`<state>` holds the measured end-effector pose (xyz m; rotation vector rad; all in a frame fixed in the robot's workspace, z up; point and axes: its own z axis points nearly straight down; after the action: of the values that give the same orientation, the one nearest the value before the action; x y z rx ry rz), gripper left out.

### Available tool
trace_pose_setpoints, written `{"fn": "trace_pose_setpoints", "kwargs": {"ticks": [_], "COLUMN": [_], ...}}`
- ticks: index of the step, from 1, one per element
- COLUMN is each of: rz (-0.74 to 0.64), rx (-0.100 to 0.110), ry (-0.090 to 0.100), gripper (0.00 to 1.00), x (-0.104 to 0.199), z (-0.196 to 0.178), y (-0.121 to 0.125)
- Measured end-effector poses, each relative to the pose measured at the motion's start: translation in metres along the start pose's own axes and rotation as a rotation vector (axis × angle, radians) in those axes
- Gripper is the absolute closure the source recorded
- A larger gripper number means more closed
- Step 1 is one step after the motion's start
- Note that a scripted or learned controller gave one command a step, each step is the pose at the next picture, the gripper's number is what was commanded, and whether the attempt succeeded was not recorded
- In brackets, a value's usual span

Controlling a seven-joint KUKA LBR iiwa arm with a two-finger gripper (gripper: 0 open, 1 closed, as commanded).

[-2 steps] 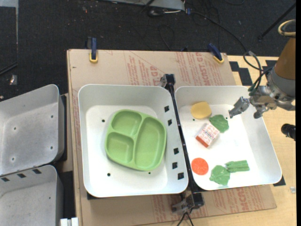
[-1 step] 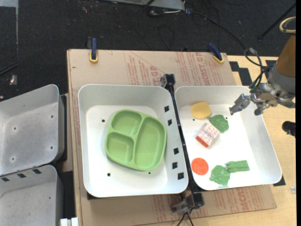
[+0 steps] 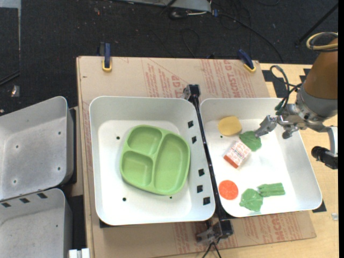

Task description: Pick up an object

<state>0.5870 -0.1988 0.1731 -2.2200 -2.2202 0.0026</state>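
Green crumpled soft object (image 3: pixel 250 141) lies in your right bin (image 3: pixel 301 160), touching the gripper (image 3: pixel 275 126); whether its jaws are spread I cannot tell. Expect a nudge rather than a pinch, shoving it against the red-and-white small box (image 3: pixel 237 154).

The cardboard sheet (image 3: pixel 161 71) under my two bins carries red print, upside down from this view and too faint for me to read for sure. More red lettering runs along its front edge (equally unclear). The small red-and-white carton (image 3: pixel 237 154) in my right bin (image 3: pixel 301 171) bears markings I cannot make out.
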Motion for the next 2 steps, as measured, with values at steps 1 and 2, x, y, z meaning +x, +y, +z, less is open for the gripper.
{"fn": "trace_pose_setpoints", "kwargs": {"ticks": [1,2], "rz": [0.001,0.002], "rx": [0.001,-0.01], "ry": [0.0,-0.002], "gripper": [0.0,0.0], "x": [-0.002,-0.002], "z": [0.044,0.078], "y": [0.002,0.004]}}
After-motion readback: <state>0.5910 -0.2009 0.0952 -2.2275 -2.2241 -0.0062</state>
